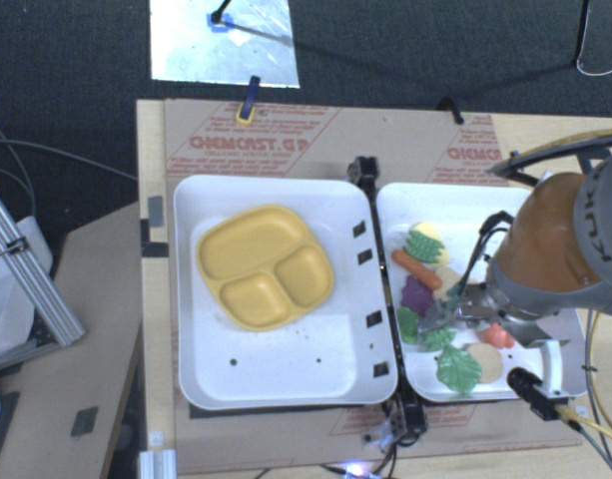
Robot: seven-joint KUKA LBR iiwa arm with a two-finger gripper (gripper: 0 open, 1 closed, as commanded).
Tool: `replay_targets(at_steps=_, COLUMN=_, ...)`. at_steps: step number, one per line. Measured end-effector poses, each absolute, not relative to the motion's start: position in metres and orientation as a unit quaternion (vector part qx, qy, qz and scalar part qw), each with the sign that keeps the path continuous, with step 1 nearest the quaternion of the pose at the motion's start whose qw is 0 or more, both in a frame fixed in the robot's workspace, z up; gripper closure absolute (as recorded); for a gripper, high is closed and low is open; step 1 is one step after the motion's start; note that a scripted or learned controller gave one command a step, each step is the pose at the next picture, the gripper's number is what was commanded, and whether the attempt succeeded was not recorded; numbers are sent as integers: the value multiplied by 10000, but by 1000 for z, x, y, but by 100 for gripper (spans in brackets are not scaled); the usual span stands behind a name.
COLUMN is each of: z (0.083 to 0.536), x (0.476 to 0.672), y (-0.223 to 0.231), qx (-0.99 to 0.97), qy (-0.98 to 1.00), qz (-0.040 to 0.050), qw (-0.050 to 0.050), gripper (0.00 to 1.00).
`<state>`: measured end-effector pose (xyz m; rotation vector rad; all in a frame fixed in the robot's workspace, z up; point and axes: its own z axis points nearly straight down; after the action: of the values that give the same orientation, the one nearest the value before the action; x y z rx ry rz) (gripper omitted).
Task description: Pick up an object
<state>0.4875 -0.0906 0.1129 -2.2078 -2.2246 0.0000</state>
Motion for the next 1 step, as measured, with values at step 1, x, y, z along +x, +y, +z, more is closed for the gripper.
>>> replay_targets(at_steps=1, z=124, x=491, y=-96, qx=-7059, qy=-7083, qz=-12, qw=-10, gripper=100)
